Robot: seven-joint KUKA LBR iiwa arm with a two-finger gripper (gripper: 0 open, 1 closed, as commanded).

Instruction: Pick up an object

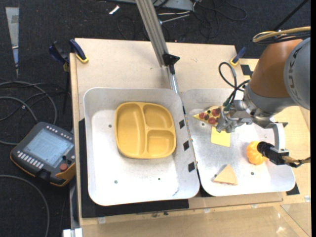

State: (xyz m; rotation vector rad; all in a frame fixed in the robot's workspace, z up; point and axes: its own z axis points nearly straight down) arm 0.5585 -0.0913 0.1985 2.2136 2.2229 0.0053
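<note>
Nearest the camera lay a tan triangular sandwich-shaped wedge [226, 175] at the front of the right-hand shallow white bin [276, 185]. From where I stood, the likeliest target was the flat yellow square of toy cheese [221, 138], sitting just in front of the two-finger gripper [227, 124], at about six o'clock from it and seemingly touching or tucked just under its tip. Its sides ran slightly askew to the bin walls, with no real long axis to speak of. At ten o'clock from the gripper, just beside it, lay a toy pizza slice with red dots [208, 115], point aimed toward the bin divider. I could not tell how the jaws stood; the wrist body hid them.

Farther out, at four o'clock, a small orange round fruit-like toy [254, 152] rested near a black fitting. The grey arm with its orange band [276, 63] came in from three o'clock. Across the divider, the left white bin [98, 132] held a yellow plastic divided plate [145, 130].

No readable labels or writing showed anywhere.
</note>
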